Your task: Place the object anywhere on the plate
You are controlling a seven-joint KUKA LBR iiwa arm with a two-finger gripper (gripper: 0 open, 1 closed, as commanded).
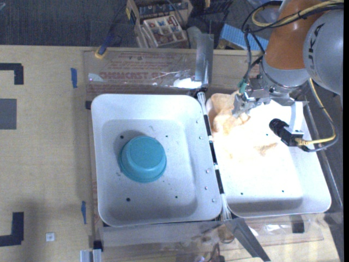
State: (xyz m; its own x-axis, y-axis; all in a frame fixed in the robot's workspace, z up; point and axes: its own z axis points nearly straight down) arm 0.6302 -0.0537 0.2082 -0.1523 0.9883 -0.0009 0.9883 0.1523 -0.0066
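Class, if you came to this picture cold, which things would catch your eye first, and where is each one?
The round blue plate stands out first, lying alone in the middle of the left bin. Next comes the grey arm with its orange band, reaching in from the upper right, its tool over the far corner of the brightly lit right bin, just above a pale orange object.

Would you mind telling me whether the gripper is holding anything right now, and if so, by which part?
It cannot be told. The gripper sits over the right bin's overexposed far-left corner, above a pale orange object.
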